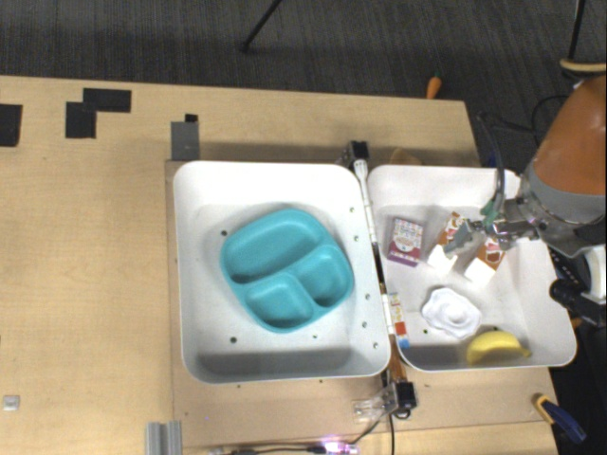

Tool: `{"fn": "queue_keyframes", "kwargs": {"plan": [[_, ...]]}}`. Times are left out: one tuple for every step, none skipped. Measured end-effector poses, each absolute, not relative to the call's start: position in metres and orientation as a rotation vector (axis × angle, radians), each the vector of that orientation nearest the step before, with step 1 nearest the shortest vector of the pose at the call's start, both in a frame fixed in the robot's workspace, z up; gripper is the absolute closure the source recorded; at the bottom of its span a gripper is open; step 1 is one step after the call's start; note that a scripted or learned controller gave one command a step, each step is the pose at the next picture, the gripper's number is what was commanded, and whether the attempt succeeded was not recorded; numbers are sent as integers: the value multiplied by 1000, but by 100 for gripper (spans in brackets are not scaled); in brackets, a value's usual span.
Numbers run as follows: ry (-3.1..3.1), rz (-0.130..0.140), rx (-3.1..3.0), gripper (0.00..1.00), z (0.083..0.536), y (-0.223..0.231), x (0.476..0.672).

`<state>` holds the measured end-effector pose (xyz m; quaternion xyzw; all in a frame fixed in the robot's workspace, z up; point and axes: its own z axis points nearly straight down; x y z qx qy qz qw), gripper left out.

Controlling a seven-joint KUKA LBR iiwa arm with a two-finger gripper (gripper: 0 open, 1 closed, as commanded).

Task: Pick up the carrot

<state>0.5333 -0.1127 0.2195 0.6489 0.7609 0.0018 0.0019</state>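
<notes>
The pale wooden counter (pixel 85 254) carries two white bins side by side. The left bin (pixel 190 254) holds a teal divided plate (pixel 285 268), lying a little askew near its middle.

In the right bin (pixel 531 301), a small purple packet (pixel 406 241) lies near the left wall. Nearer the front wall sits a crumpled white lump (pixel 450 313), and a yellow banana (pixel 495 347) lies just right of it against the front rim.

The claw (pixel 469 240) is low in the back half of this bin, among a few small pieces. From here I cannot tell whether it is clenched or released.

An orange-brown piece that looks like the carrot (pixel 491 250) lies just beside the claw on its right, with a small white block (pixel 479 271) touching it in front. Whether the claw touches the carrot is unclear.

The grey and orange arm (pixel 569 169) comes in over the bin's right rim.
</notes>
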Motion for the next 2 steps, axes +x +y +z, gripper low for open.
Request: {"fn": "queue_keyframes", "kwargs": {"plan": [[2171, 2, 2274, 0, 184, -60, 505], [2291, 3, 2152, 0, 185, -12, 488]]}}
